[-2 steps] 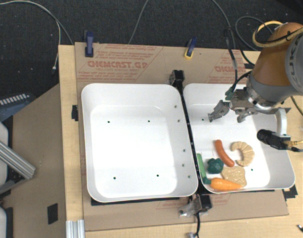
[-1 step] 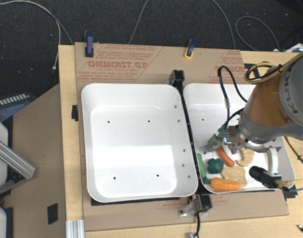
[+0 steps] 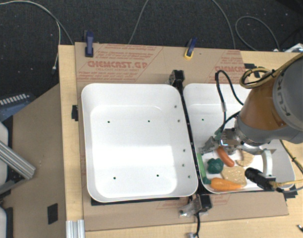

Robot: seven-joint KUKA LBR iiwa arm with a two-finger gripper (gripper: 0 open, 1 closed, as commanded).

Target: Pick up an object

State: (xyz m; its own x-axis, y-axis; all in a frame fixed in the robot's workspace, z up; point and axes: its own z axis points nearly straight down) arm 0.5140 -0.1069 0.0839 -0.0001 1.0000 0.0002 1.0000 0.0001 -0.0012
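Several small things lie in the front part of the right bin: a red-orange sausage shape, a dark green lump, a tan biscuit-like piece and an orange carrot. A thin green strip lies along that bin's left wall. My gripper hangs low over this cluster, just above the sausage shape, and the grey and orange wrist hides most of it. Nothing can be seen held in it.
The left bin stands beside the right one, and a black divider clip sits at the back between them. The arm covers the right bin's right half. Cardboard and clamps border the bench at the back.
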